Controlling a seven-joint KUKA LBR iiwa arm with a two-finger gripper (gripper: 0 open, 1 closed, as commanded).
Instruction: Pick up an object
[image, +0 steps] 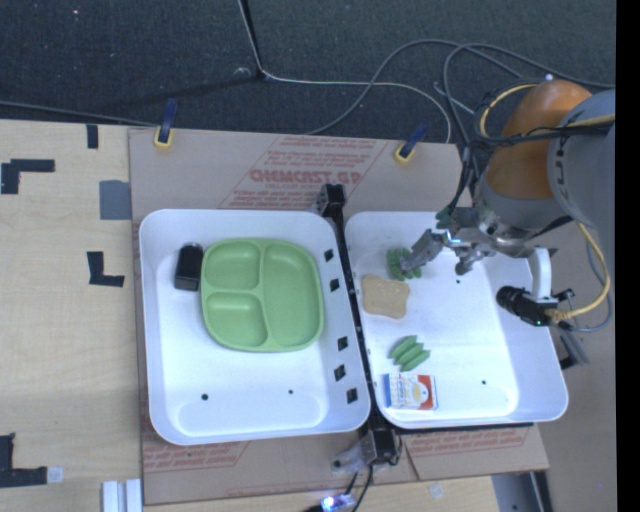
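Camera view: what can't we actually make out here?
- Claw: open or shut is unclear; it is small and blurred over the green item.
- Green item under the claw: partly covered, identity unclear.
- Small carton: its label is too small to read.
- Black object beside the green plate: too dark to identify.

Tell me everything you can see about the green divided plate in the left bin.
The green divided plate is pale green, squarish with rounded corners, and looks like plastic. Raised ridges split it into three compartments, two smaller and one larger, all bare. It lies flat on the floor of the left bin, toward its upper middle. A small black object sits at its left edge, seemingly touching.
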